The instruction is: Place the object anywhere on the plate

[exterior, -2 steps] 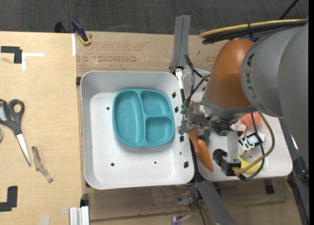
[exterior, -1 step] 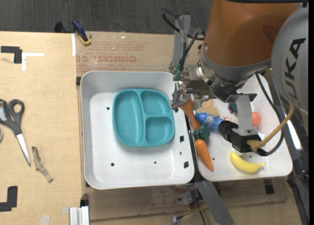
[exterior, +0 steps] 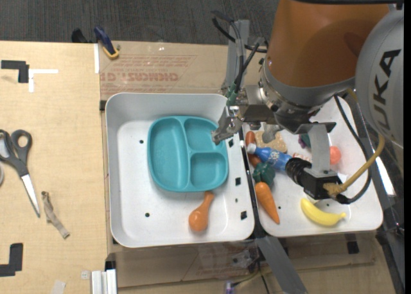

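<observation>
A teal divided plate (exterior: pixel 170 155) lies in the left white bin (exterior: pixel 128 183), toward its upper middle. My gripper (exterior: pixel 223 133) hangs over the plate's right rim, by the wall between the two bins. The big orange wrist band above it hides much of the right bin. I see no object in the gripper. An orange drumstick-shaped toy (exterior: pixel 201 214) lies on the bin floor just below the plate.
The right bin (exterior: pixel 363 219) holds a carrot (exterior: pixel 266 201), a banana (exterior: pixel 323 213), a blue bottle (exterior: pixel 270 156), a green toy (exterior: pixel 262 172) and a red-orange ball (exterior: pixel 334 154). Scissors (exterior: pixel 19 158) lie on the bench at far left.
</observation>
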### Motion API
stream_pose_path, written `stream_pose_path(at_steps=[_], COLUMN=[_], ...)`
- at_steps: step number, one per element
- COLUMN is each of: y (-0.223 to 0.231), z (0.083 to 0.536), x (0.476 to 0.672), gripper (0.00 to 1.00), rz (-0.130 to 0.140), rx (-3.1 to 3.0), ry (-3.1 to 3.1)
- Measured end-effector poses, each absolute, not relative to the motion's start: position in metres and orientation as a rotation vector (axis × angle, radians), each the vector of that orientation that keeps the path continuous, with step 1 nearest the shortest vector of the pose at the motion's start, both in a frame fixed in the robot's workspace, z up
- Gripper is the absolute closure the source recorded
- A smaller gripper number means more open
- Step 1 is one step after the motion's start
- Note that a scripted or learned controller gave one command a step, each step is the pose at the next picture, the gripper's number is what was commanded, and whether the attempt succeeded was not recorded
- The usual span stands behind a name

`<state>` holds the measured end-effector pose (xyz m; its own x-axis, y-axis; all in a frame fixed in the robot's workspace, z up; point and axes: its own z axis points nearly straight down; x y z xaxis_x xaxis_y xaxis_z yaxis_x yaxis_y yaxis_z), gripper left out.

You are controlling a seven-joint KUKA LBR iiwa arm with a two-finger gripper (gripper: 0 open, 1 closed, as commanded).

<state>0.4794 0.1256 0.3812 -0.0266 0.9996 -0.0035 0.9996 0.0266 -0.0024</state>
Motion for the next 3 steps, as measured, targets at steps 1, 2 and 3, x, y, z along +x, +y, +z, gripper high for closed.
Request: stream_pose_path(at_steps=[1, 2, 3], y=[0.106, 0.106, 0.191], z=[0.44, 0.447, 0.36], x=[0.508, 0.509, 0.53], gripper=[0.0, 1.0, 1.0], rz=[-0.005, -0.013, -0.008], rx=[1.892, 1.891, 1.949], ry=[2.507, 2.509, 2.465])
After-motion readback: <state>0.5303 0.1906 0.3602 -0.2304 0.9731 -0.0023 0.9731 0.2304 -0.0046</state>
